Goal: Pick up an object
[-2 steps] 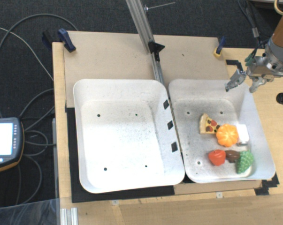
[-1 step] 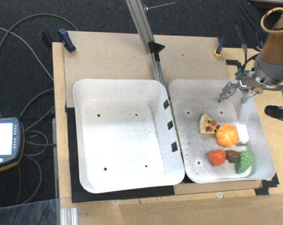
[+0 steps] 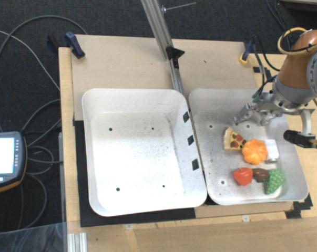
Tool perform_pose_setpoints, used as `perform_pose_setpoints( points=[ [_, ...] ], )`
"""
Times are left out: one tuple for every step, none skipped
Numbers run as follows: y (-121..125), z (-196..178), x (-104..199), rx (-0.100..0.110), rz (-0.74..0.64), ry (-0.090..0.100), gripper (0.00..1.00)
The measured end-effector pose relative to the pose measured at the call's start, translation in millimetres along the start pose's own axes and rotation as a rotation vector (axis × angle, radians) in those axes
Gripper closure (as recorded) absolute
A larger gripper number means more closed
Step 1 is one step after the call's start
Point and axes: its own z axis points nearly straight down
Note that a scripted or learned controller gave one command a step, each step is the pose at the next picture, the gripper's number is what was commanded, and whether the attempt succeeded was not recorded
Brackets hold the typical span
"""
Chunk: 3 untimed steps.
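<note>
Arm (image 3: 300, 70) enters from right, grey body with orange band, wrist bent down over upper part of right bin (image 3: 211, 101). End effector (image 3: 254, 114) low above bin floor, pointing toward bin's centre; open or clenched — cannot tell. Nothing visible between its tips. Toys clustered in right bin's lower right: pizza slice (image 3: 233, 139), orange pumpkin (image 3: 254, 150) touching it, red tomato (image 3: 243, 176), brown piece (image 3: 260, 174), green broccoli (image 3: 274, 180). Pizza slice nearest end effector, just below it. Left bin (image 3: 95, 101) beside, on tan surface (image 3: 121, 62).
</note>
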Motion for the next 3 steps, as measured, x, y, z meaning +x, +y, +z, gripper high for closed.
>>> perform_pose_setpoints(
  points=[
    [3,-17,0,-0.010,-0.001,-0.003,1.00],
    [-4,-78,-3,-0.015,0.001,-0.005,1.00],
    [-3,-133,-3,-0.016,-0.001,-0.006,1.00]
  ],
)
